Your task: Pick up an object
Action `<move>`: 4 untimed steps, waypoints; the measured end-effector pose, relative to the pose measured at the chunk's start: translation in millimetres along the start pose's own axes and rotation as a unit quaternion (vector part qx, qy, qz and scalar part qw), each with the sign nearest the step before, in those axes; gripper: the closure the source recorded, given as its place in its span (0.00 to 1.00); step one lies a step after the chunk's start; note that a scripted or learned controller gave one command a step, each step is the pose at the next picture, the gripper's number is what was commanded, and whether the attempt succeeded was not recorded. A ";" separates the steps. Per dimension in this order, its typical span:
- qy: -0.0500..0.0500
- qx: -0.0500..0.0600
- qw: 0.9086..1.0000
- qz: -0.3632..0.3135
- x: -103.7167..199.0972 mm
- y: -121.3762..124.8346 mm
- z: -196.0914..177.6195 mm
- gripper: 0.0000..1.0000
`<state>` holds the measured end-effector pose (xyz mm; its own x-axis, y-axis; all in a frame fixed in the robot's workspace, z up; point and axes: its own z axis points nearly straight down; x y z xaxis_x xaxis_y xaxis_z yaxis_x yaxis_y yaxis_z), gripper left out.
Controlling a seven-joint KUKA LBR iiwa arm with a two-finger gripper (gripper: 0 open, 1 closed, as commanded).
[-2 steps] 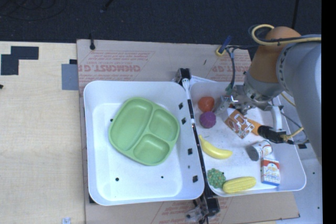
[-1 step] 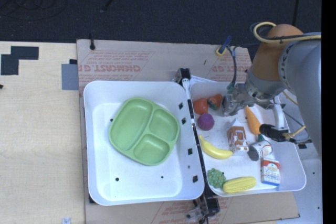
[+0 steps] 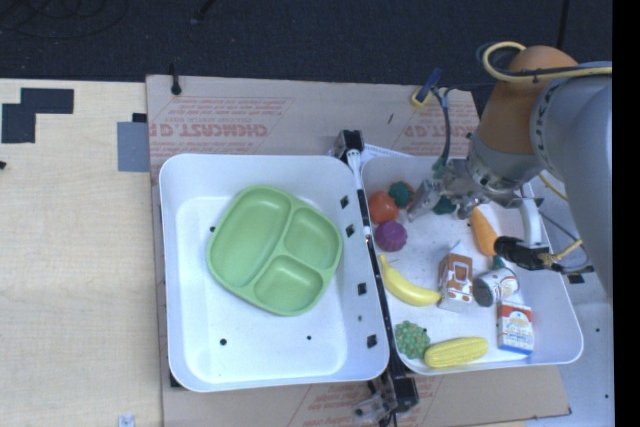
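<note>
My gripper (image 3: 437, 198) hangs low over the far part of the right bin (image 3: 560, 347), at the end of the grey arm with its orange band (image 3: 515, 110). Just left of it lie a small dark green piece (image 3: 401, 192) and a red tomato (image 3: 381, 207), with a purple ball (image 3: 391, 236) below them. An orange carrot (image 3: 484, 231) lies just right of the gripper, partly under the wrist. Nothing can be seen held.
Further forward in the right bin lie a banana (image 3: 405, 284), a small brown box (image 3: 456, 280), a can (image 3: 486, 290), a milk carton (image 3: 515, 326), a corn cob (image 3: 456, 351) and broccoli (image 3: 410, 337). A green divided plate (image 3: 275, 248) sits in the left bin (image 3: 190, 335).
</note>
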<state>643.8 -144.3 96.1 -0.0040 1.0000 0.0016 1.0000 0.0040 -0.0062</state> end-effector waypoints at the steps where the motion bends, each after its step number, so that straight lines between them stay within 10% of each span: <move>1: 0.006 -0.005 1.000 -0.001 -49.9 -76.6 7.0 0.00; 2: 0.000 -0.001 1.000 0.001 -1.1 -6.1 9.6 0.00; 3: -0.001 -0.002 1.000 0.003 -35.5 -95.4 8.5 0.00; 4: 0.004 -0.001 1.000 0.004 -32.4 -94.0 -0.9 1.00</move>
<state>549.9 -177.0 97.5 0.0045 0.9999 0.0098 1.0000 -0.0045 -0.0038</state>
